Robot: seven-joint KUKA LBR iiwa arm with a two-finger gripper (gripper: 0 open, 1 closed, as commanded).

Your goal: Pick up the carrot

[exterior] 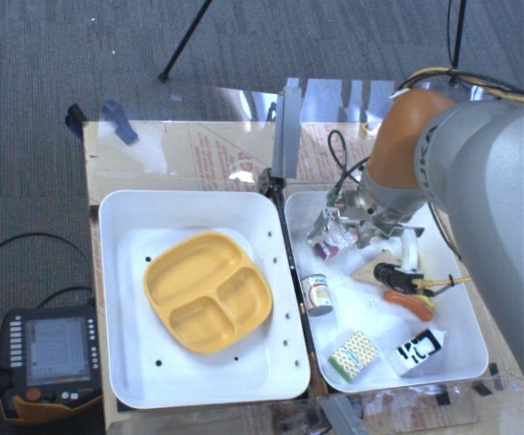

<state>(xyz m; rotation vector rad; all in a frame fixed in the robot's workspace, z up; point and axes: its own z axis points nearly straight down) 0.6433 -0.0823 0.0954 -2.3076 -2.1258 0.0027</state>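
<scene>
The pincer (336,236) is hanging low over the back left part of the right bin (466,333), and I cannot tell whether it is open or closed. A small purplish object (327,249) is lying right at its tip; whether the two are touching is unclear.

The carrot (411,304) is lying on the bin floor to the right of the pincer and nearer the front, apart from it, with its orange body slanting. A pale tan wedge (366,273) is sitting between the pincer and the carrot.

A small can (316,294) is standing upright by the bin's left wall, its label too small to read. A green-and-white patterned box (354,355) and a black-and-white packet (420,349) are lying near the front rim, their print illegible.

In the left bin (121,243), a yellow three-compartment plate (208,291) is resting.
</scene>
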